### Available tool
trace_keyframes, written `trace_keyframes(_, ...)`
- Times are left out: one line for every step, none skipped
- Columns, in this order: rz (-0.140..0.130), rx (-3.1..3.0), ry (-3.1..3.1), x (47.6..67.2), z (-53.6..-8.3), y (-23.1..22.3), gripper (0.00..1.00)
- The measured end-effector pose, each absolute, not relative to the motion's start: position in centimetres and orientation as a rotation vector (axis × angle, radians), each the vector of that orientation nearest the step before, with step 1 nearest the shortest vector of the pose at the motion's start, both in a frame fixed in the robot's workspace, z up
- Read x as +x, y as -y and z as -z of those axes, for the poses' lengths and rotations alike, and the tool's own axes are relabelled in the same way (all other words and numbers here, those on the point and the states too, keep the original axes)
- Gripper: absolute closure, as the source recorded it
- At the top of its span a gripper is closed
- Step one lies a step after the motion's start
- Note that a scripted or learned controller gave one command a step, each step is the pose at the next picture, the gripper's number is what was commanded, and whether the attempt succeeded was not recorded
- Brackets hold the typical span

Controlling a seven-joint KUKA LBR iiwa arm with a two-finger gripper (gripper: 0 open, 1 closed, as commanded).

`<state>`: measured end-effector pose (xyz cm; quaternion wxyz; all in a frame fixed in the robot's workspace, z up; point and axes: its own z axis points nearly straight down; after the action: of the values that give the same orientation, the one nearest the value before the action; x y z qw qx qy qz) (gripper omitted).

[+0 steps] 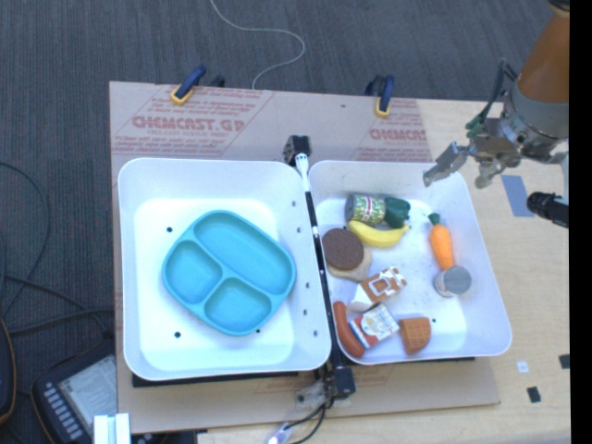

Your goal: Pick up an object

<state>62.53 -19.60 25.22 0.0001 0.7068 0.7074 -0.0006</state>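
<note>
- Dark grey carpet surrounds a counter [185, 141] topped with a printed brown board, held by two blue-and-yellow clamps at its far edge.
- Two shallow white bins sit side by side on it. The left bin [139, 211] holds one light-blue divided plate [228, 272], lying flat.
- The right bin [486, 313] holds the pickable clutter: a banana [379, 235] touching a green-labelled can [372, 209], a round brown cookie [343, 248], a carrot [441, 245], a grey disc [453, 281] just near of the carrot, a sausage [348, 329], two small printed packets, and an orange-brown wedge [416, 334].
- The hand [467, 167] hangs over the far right corner of the right bin, fingers spread apart and gripping nothing.
- Judging by looks, these are light toy foods of stiff, smooth plastic, likely slippery.
- The carrot seems the easiest target: it lies apart from its neighbours, and its narrow body could be pinched across the middle.
- The banana and can crowd each other, so fingers might nudge both.
</note>
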Motion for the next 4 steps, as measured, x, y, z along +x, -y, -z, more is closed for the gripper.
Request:
trace_keyframes(0.005, 2.222, -2.227, 66.7, -10.2, 18.7, 0.0)
trace_keyframes(-0.004, 2.215, -2.216, 60.9, -8.9, 15.4, 0.0)
trace_keyframes(-0.007, 2.214, -2.213, 61.0, -10.0, 15.4, 1.0)
trace_keyframes(-0.001, 2.219, -2.223, 58.5, -18.5, 8.1, 1.0)
